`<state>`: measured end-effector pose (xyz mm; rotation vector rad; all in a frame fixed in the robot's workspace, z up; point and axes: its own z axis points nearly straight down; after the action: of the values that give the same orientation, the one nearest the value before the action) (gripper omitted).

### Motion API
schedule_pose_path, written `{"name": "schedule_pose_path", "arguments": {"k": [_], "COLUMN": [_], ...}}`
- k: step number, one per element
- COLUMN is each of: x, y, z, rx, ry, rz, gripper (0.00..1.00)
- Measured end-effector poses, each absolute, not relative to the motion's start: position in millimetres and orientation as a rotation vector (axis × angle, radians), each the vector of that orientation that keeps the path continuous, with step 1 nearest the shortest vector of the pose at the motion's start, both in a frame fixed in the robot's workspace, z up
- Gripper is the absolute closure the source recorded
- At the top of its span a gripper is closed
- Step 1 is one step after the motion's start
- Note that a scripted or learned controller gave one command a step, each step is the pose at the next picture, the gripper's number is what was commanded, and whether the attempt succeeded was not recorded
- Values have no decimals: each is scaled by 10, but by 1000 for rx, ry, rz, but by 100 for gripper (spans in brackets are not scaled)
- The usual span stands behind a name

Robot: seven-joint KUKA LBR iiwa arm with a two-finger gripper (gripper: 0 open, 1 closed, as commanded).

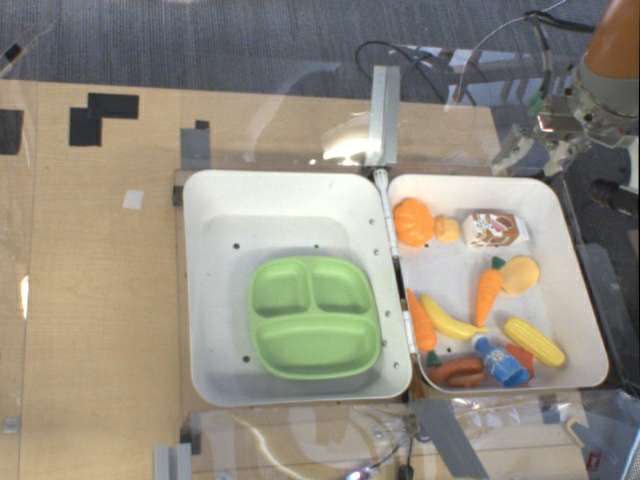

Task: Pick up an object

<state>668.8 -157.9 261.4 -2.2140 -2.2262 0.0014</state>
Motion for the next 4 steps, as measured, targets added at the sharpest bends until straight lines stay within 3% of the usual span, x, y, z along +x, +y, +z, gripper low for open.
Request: {"name": "schedule_pose_path", "arguments": {"k": [1,2,3,4], "x": [6706,6699,6562,6169], "y": [-1827,-1417,-1629,-1708], "z": [2671,1441,1016,896], "rx": [-1906,-2144,-2100,-1978], "ry": [-2503,-2296,-2343,-2455], "rz": [-2,-1,-5,-12], "gripper": [0,0,0,0]}}
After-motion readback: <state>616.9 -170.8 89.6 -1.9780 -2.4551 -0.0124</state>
